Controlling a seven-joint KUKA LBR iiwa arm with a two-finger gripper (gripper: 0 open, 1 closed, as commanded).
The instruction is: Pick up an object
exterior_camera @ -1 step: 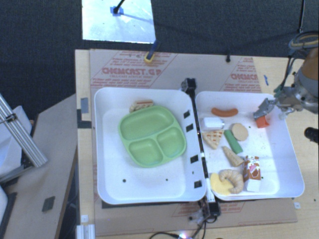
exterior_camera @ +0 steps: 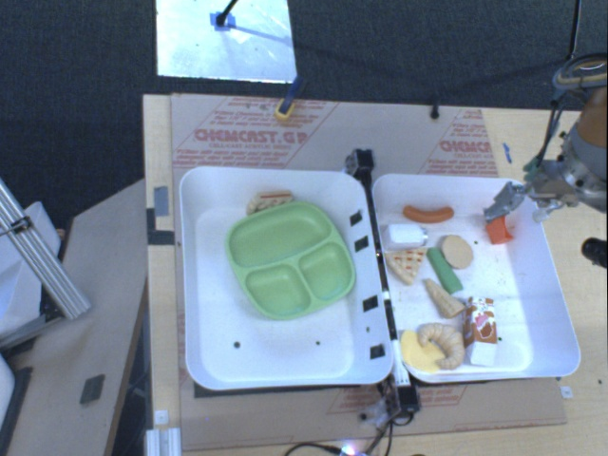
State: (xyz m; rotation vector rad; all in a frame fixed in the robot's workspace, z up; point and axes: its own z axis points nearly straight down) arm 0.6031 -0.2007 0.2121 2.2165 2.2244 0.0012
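Above the far right part of the right bin [exterior_camera: 560, 302], the gripper [exterior_camera: 521, 212], with fingers apart. Just below the left finger [exterior_camera: 502, 202], a small orange-red block [exterior_camera: 500, 230], touching or almost touching that tip, not between the two fingers. Down on the bin floor, close to the right wall. Looks a bit longer from far to near than from left to right; too small to tell which way it points. Left of it, well apart, a sausage [exterior_camera: 428, 214] lying left to right.
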